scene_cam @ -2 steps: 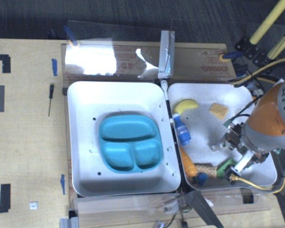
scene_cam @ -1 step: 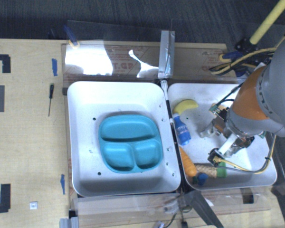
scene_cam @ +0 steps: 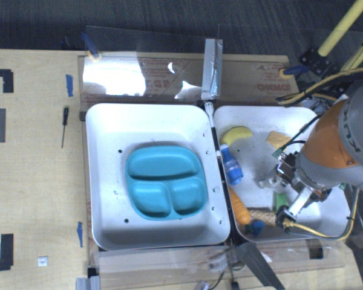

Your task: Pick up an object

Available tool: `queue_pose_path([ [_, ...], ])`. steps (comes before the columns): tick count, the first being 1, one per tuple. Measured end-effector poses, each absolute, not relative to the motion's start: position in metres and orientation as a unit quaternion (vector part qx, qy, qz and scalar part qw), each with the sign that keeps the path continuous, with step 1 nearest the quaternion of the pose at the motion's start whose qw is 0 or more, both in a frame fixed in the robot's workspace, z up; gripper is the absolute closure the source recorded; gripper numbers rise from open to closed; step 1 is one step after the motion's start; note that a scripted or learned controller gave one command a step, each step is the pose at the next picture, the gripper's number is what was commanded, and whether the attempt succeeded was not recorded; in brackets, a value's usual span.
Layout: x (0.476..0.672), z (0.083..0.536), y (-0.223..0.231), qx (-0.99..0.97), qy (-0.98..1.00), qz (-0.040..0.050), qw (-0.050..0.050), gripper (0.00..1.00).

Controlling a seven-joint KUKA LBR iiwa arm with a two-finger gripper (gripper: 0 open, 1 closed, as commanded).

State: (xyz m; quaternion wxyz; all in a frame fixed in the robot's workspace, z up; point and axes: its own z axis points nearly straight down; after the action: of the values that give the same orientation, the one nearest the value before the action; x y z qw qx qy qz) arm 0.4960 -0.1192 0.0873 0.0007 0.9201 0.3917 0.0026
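Observation:
My gripper (scene_cam: 271,177) hangs low inside the right bin (scene_cam: 261,115), near its middle, below the grey arm with the orange band (scene_cam: 327,145). Around it lie a yellow banana-shaped piece (scene_cam: 236,135), a small blue bottle (scene_cam: 232,167) by the bin's left wall, an orange carrot (scene_cam: 239,208) at the front left, a tan piece (scene_cam: 278,139) at the back, and a green object (scene_cam: 281,198) just below the gripper, partly hidden by the wrist. I see nothing clearly held.
The left bin (scene_cam: 103,132) holds a blue compartment plate (scene_cam: 166,180). A brown, rope-like item (scene_cam: 261,215) lies along the right bin's front wall. A clear divider panel (scene_cam: 212,71) stands behind the bins. Cables (scene_cam: 327,83) run at the right.

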Motion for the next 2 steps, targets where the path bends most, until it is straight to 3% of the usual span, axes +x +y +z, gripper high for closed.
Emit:
queue_pose_path([
  [1,0.489,0.087,-0.097,0.94,0.342,0.0028,0.002,0.0],
  [2,0.479,0.138,-0.117,0.885,0.465,0.0,0.0,0.0],
])
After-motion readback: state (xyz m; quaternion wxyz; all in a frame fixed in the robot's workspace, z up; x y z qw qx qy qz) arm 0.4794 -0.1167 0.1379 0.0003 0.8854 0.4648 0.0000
